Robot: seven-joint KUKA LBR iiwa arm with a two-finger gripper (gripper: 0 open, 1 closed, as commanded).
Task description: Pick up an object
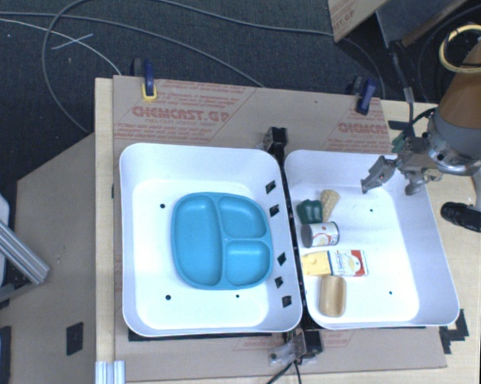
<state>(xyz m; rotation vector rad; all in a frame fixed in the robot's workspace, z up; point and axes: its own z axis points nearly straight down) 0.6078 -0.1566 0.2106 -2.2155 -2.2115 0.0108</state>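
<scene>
Hand (395, 176) open and holding nothing above the right bin's (413, 258) far edge, bare floor beneath; items (327, 248) clustered along its left wall.

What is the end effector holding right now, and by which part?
Nothing. The end effector hangs open over the far edge of the right bin, with bare space between its fingers; the can and the other objects lie apart from it.

The arm (467, 102) is cut off at the right edge.
</scene>
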